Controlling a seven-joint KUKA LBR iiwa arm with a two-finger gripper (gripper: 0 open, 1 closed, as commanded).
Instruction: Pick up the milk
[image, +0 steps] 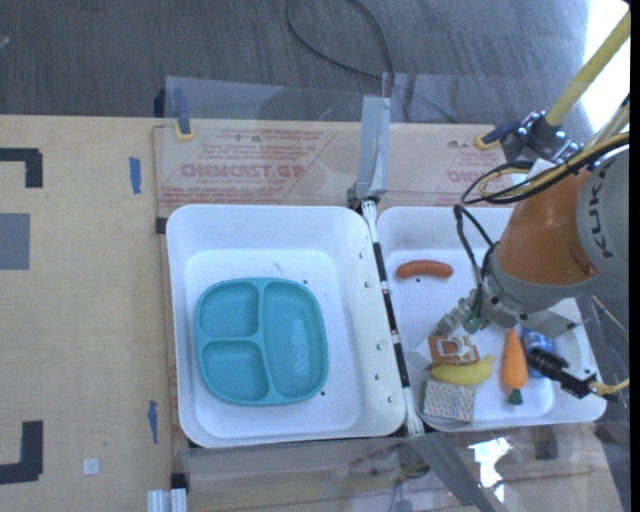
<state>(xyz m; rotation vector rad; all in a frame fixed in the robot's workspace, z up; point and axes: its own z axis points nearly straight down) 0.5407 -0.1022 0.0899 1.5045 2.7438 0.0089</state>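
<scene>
Wood bench (80, 300), two white bins; left bin (185, 235) has a teal tray (262, 340). Milk (454, 348) sits in the right bin (420, 228), touching the banana (462, 373), not lifted yet. My gripper (463, 318) hangs just above the milk, arm slanting in from the right. Can't tell my gripper's opening. Grasp and lift remain, I judge.

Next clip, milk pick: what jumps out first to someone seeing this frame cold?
The turquoise divided plate sits alone in the left bin. The grey arm with its orange band reaches from the right over the right bin, its gripper low just above the small milk carton. Around the carton lie a sausage, a banana and a carrot.
</scene>
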